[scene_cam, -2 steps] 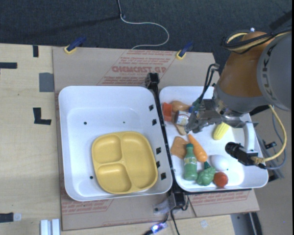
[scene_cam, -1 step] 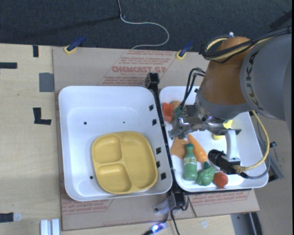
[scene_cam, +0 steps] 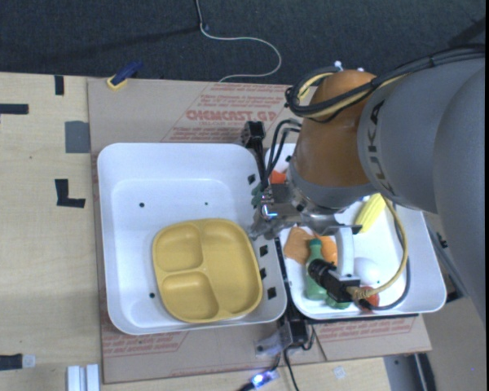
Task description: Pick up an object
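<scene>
Reaching into the right bin (scene_cam: 424, 296) | end effector (scene_cam: 310, 239) low over orange and green toys (scene_cam: 322, 259), grip state: cannot tell | step: descent toward pick | next: seat on one toy, lift straight.

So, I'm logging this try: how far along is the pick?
Nothing looks picked yet. The yellow divided plastic tray lies flat in the left white bin. In hand: the grey arm with its orange band is down over the right white bin, above small orange and green items. Left: gripping one and lifting it.
</scene>
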### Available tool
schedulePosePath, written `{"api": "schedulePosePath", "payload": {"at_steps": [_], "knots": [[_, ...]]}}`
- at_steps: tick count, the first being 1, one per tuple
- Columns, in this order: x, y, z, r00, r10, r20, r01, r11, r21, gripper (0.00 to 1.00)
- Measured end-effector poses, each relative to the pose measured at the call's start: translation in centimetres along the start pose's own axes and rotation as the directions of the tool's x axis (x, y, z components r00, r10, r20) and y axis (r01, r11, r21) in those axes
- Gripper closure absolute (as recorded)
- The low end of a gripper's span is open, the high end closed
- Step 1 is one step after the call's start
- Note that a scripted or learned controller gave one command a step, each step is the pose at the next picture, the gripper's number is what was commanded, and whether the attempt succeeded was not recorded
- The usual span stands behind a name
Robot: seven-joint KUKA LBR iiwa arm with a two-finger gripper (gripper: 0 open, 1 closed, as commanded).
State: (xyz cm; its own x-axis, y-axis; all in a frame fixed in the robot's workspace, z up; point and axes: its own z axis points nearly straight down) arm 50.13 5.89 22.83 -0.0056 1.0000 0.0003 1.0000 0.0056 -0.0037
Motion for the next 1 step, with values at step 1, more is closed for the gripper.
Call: {"api": "schedulePosePath", "payload": {"at_steps": [1], "knots": [[-1.16, 1.41, 0.94, 1.000, 0.005, 0.002, -0.005, 1.000, -0.001, 1.00]]}}
